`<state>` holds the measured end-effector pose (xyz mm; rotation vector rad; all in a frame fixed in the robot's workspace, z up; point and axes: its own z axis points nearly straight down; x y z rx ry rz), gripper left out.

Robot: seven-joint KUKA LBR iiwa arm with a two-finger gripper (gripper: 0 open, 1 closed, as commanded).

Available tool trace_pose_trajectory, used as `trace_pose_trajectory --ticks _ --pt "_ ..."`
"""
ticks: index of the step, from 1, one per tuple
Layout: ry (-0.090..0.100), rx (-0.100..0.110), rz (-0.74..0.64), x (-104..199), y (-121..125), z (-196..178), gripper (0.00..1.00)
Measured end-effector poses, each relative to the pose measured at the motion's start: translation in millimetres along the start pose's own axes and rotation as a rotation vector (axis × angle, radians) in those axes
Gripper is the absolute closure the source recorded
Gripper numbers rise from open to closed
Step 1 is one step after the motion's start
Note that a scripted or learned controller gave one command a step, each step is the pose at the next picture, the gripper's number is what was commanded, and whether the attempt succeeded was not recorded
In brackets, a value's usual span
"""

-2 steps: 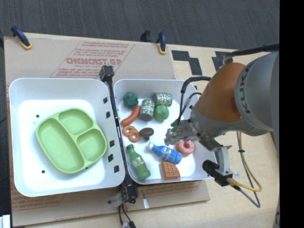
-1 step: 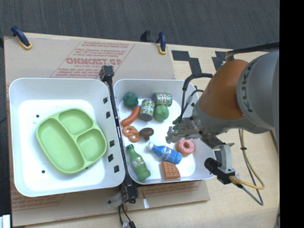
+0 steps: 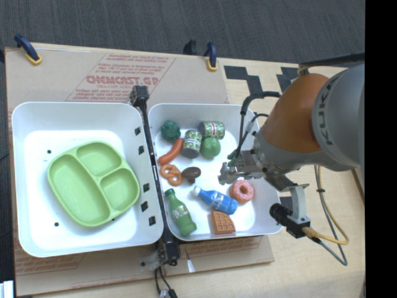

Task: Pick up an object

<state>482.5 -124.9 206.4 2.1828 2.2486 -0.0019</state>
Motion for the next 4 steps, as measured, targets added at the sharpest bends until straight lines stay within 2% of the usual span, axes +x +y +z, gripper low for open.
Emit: trace_pose_trajectory --ticks 1,2,3,4 --pt "0.005 0.003 0.024 -63.6 96.5 -58.0 1.0" --pt "0.006 0.007 0.023 -44.4 154.6 2.0 1.0" --pt "0.005 0.003 0.023 -43.3 160.2 -1.0 1.0" --pt "0.007 0.007 0.026 -32.7 132.0 -13.9 1.0"
